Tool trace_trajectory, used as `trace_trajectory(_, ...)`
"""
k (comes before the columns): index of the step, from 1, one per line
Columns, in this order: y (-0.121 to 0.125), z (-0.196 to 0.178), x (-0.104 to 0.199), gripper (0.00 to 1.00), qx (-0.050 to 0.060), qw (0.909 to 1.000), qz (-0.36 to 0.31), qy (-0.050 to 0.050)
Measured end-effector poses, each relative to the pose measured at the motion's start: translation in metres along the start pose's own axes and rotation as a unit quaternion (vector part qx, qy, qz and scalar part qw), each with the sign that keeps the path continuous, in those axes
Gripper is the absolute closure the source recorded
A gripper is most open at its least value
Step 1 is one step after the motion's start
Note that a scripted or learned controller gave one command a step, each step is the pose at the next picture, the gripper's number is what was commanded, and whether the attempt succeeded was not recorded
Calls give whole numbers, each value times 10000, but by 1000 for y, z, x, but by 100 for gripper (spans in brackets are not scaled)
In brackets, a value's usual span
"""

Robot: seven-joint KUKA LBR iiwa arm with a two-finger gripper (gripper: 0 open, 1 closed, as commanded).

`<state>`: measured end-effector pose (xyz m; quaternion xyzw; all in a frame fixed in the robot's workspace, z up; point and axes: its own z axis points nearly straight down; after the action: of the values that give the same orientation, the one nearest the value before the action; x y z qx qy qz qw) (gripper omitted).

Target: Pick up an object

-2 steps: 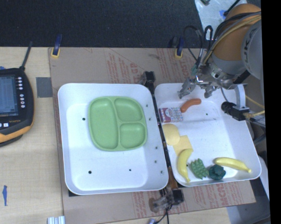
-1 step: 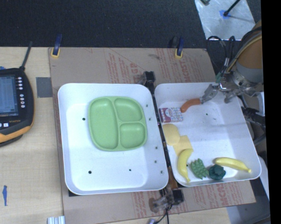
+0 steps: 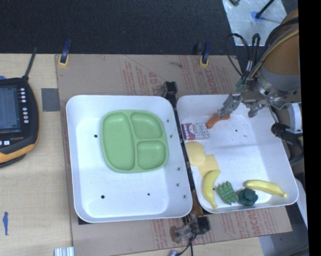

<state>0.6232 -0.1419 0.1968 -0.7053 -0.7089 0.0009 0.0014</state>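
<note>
My gripper hangs over the far part of the right bin, its two fingers spread open with nothing between them. A small orange carrot lies on the bin floor just by the tip of the left finger, outside the gap. Other pickable items lie in the same bin: a pink and white packet, two pale yellow pieces, a banana and a second banana at the near edge, and two green toy vegetables.
The left bin holds a green divided plate. A teach pendant lies on the bench at far left. Clamps and cables sit behind the right bin, near the arm.
</note>
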Motion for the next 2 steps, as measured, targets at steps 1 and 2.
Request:
trace_trajectory(1,8,33,-71,0,-4,10000,16,-12)
trace_trajectory(2,31,86,52,0,13,10000,-10,-2)
